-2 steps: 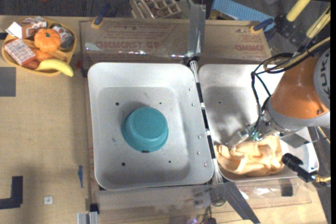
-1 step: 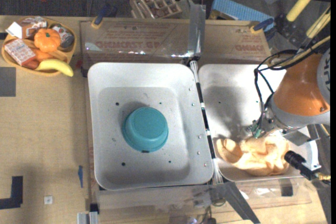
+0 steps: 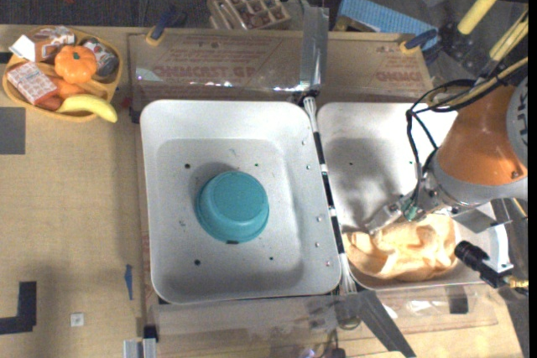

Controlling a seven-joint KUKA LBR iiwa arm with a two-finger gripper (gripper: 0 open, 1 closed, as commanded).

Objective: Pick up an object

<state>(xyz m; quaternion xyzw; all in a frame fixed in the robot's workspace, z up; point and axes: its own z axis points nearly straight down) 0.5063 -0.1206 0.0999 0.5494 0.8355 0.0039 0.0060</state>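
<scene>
At about ten o'clock on the tabletop (image 3: 75, 205) we see a small basket (image 3: 17, 88) of toy food, with a banana (image 3: 88, 106), an orange pumpkin (image 3: 75, 63) and little printed cartons whose lettering is too small for us to read. Moving right, the left bin (image 3: 159, 138) holds a teal bowl (image 3: 233, 206) lying upside down near its centre; we judge it rigid, light and smooth, so its rounded back would slip between fingers and the rim is the better hold. Behind both bins runs a cardboard wall (image 3: 218, 63) with faded red print that we cannot make out with any certainty. In the right bin (image 3: 361, 130), at about five o'clock, lies a crumpled cloth (image 3: 403, 251) in orange and cream, touching the bin's near wall; we judge it soft, light and limp, unlikely to break, and best pinched at a raised fold on top so it bunches. The gripper (image 3: 404, 212) sits just at the cloth's upper edge, under the arm's orange band (image 3: 478, 155); whether it is open or closed we cannot tell, and nothing is visibly held
</scene>
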